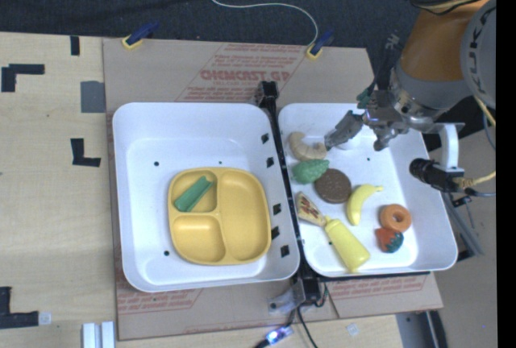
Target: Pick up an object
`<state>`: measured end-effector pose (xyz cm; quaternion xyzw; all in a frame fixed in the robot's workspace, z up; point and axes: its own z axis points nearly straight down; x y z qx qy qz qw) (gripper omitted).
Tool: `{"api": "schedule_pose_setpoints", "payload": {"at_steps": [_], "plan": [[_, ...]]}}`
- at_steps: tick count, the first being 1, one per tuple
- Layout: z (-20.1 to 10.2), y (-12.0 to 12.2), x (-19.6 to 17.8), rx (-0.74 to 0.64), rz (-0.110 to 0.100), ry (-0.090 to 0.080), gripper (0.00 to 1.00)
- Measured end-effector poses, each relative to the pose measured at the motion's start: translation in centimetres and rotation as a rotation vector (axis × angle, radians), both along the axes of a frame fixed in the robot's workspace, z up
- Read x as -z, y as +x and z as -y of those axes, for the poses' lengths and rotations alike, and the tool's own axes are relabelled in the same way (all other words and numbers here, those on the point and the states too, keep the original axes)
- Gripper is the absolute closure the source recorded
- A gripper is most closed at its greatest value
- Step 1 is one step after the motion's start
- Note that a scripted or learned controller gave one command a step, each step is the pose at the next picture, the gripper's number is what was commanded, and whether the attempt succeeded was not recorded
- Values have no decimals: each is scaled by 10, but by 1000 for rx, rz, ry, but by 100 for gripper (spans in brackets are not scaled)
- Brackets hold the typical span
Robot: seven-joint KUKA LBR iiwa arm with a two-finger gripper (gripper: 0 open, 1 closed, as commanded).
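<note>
My gripper point(355, 142) hangs over the back of the right bin point(419, 177), open, with nothing between its fingers. Its left finger point(342, 131) points down toward a beige curved piece point(304, 147) at the bin's back left. Just in front of that piece lie a green leafy toy point(309, 171) and a round brown cookie point(331, 186). Further forward are a yellow banana point(361, 201), an orange donut point(394, 217), a small red and green piece point(389, 240), a yellow bottle point(347, 245) and a tan stick-like item point(309, 209).
The left bin point(137, 145) holds a yellow divided plate point(234, 217) with a green piece point(192, 194) in its back left compartment. A black divider point(278, 169) runs between the bins. A cable point(242, 4) loops behind the bench.
</note>
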<state>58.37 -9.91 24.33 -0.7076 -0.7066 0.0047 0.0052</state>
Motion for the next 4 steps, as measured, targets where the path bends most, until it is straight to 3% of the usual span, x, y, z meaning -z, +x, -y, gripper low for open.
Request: {"api": "schedule_pose_setpoints", "payload": {"at_steps": [1, 3, 4], "plan": [[0, 2, -7, -3, 12, -1, 0], [0, 12, 87, -3, 8, -1, 0], [1, 1, 138, -3, 7, 0, 0]]}}
